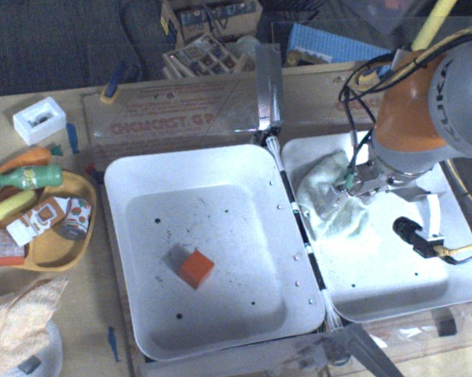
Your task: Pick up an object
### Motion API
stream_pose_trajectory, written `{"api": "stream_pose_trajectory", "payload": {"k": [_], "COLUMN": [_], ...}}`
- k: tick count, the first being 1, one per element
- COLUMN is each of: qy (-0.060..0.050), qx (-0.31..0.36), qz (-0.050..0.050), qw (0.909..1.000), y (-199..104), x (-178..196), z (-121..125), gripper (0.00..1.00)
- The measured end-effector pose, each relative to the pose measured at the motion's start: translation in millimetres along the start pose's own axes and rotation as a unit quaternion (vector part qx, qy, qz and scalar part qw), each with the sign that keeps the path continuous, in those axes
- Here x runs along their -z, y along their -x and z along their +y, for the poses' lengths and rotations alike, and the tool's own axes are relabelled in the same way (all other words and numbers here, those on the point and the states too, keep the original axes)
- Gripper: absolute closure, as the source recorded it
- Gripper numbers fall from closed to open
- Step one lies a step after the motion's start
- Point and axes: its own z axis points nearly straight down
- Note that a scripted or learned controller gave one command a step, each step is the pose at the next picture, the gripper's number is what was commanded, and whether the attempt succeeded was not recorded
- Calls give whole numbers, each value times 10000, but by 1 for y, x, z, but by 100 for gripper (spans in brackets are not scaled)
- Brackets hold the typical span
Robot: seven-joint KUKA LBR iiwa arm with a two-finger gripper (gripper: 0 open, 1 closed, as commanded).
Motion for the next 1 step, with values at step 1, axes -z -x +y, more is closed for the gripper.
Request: {"api": "stream_pose_trajectory", "payload": {"k": [1], "qy": [5], "qx": [110], "qz": [8], "qw": [9999], "y": [8], "x": [-15], "z": [2], "gripper": [0]}}
